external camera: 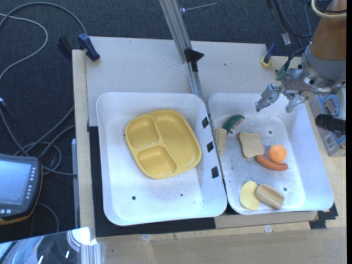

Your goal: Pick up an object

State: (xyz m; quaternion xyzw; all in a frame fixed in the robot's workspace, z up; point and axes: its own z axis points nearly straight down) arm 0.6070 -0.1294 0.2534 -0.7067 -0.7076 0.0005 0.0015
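Mostly plastic, with some metal and wood

We see two smooth white plastic bins, a glossy yellow plastic tray, matt toy food such as the orange ball and sausage, a brushed metal rail, and a pale wood-like tabletop over dark rough carpet.

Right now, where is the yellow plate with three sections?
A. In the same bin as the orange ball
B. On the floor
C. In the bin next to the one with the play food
C. The yellow plate lies alone in one bin, while the orange ball is in the other bin.
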